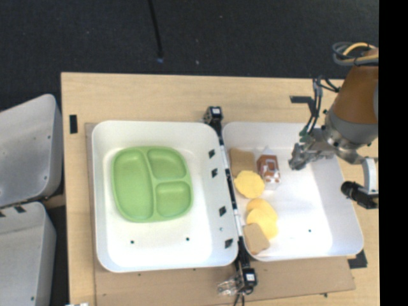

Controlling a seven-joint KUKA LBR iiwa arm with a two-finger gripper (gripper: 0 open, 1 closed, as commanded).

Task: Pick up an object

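Pale wooden worktop [76,101] on dark carpet, bearing two shallow white bins side by side. Left white bin [102,234] with a green three-compartment plastic tray [152,183] near its middle. Right white bin [331,234] with a cluster along its left side: a brown flat slab [240,159], a small reddish-brown packet [268,168], a yellow round disc [249,185], a yellow-orange lump [262,215], a tan block [256,238]. Grey two-finger gripper [299,158] over the right bin's upper area, near the packet yet apart from it. Fingers too blurred to tell wide or narrow; nothing seen between them.
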